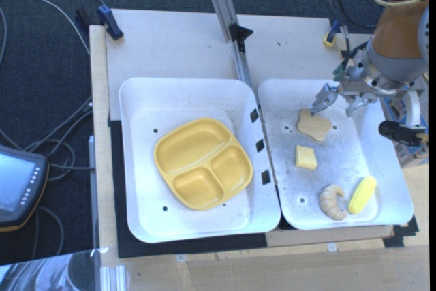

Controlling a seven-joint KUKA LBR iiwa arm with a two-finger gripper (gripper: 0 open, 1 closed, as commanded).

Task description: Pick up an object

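At the far left you see a grey screen device [17, 187] with an orange edge, lying on the dark floor among loose cables [41, 65]. Next comes the bench [170, 37], and on it the left bin [136, 112], white and shallow. Inside this bin lies a yellow divided plate [203, 172] with three compartments, turned at a slant. Between the two bins runs a metal rail [225, 3] that goes up to the top edge of the view.

The right bin [388, 167] holds four small food-like things. Nearest to the top is a tan slice of toast [314, 126], flat, pale brown, with rounded corners. Just below it, apart from it, is a yellow cheese cube [306, 157]. Near the bottom edge of the bin a beige shrimp [333, 202], curled, lies just beside a yellow corn cob [362, 194], which is tilted.

The gripper [339, 100] is above the upper part of the right bin, near the upper right corner of the toast. Its two fingers [323, 100] stand apart, and nothing is between them. The arm [398, 31], grey with an orange band, enters from the right.
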